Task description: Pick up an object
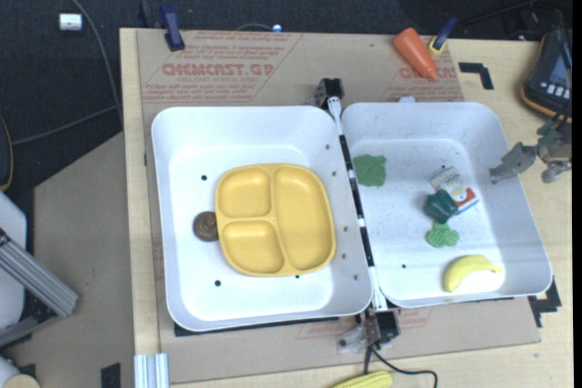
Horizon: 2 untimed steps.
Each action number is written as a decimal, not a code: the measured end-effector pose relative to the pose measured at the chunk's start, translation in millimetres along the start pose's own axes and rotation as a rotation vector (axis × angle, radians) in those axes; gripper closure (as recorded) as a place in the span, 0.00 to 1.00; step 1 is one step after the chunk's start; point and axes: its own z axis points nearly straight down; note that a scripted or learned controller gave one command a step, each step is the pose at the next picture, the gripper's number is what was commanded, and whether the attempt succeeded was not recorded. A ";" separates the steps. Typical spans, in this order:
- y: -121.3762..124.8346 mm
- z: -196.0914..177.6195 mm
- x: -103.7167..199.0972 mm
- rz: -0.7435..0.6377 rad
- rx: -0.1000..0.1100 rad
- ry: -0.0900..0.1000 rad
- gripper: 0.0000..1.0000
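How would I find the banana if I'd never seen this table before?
Look at the right bin, the one without the big yellow plate. Go to its near right corner, closest to the bench's front edge. The banana lies there, curved and bright yellow, while the small toys just above it are green.

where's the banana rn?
In the camera view, the banana lies in the right bin, at its near right corner, just below the small green leafy toy.
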 end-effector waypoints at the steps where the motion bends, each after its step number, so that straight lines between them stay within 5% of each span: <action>1: 61.5 75.8 37.3 -0.002 0.002 0.002 0.00; 2: 27.2 144.8 75.9 -0.001 -0.004 0.000 0.00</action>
